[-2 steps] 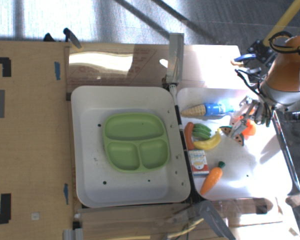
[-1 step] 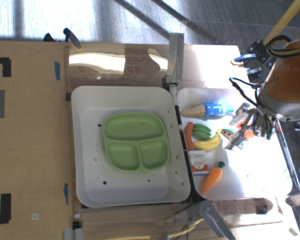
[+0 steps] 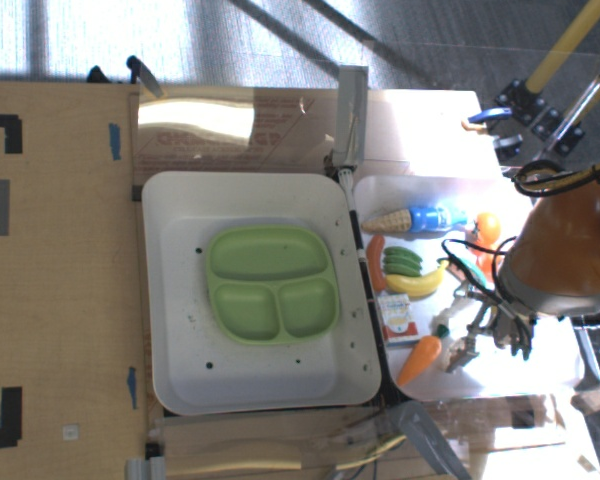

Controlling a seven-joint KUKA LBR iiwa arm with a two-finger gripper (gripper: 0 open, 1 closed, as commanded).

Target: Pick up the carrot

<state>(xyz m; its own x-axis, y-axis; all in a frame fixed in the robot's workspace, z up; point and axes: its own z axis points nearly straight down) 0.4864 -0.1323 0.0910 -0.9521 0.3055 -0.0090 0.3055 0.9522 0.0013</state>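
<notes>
Carrot (image 3: 419, 359) lies in the right bin (image 3: 435, 190), near corner, against the wall dividing it from the left bin (image 3: 170, 268). It rests flat, slanted, thick end up toward the gripper (image 3: 470, 349), tip pointing down-left. Short, stubby, plain orange, smooth; likely a toy.

Gripper sits just right of the carrot's thick end, apart from it or barely touching; nothing between the fingers. Jaw opening: cannot tell, too blurred and washed out by glare.

Arm (image 3: 560, 258) reaches in from the right, low over the bin, which fits an approach to the carrot. Judged: grasp not yet made.

Banana (image 3: 417, 283), green vegetable (image 3: 403, 260), small packet (image 3: 395, 314) crowd the same wall above the carrot. Green divided plate (image 3: 273, 284) sits alone in the left bin
</notes>
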